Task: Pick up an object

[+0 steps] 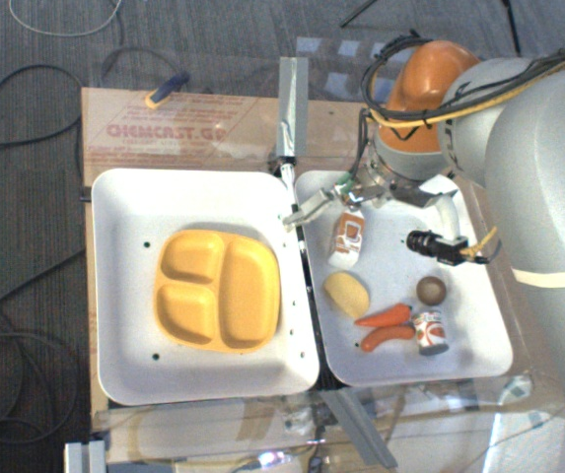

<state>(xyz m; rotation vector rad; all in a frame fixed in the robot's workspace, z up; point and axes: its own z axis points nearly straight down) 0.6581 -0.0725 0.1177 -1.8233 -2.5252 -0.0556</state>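
Over the upper part of the right-hand shallow white bin [489,358], the two-finger gripper [349,197] hangs beneath the orange-banded grey wrist [422,101]. Whether it is released or clenched cannot be told from this view, and no object is seen held in it.

Directly below the gripper in the picture, close under it, lies the small brown-and-white carton [348,238]. Its long axis runs nearly up and down the view, leaning slightly. This is the nearest candidate for a pick.

Farther down the same bin lie the pale yellow potato-shaped object [346,294], two orange carrot-like pieces [385,327] lying roughly crosswise, a small brown ball [431,290] and a small red-and-white can [430,331].

The left-hand white bin [124,215] holds a yellow divided plastic tray [219,289], well apart from the gripper.

Judgement: a short descent towards the carton is the likely approach, with the grasp set across its narrow width
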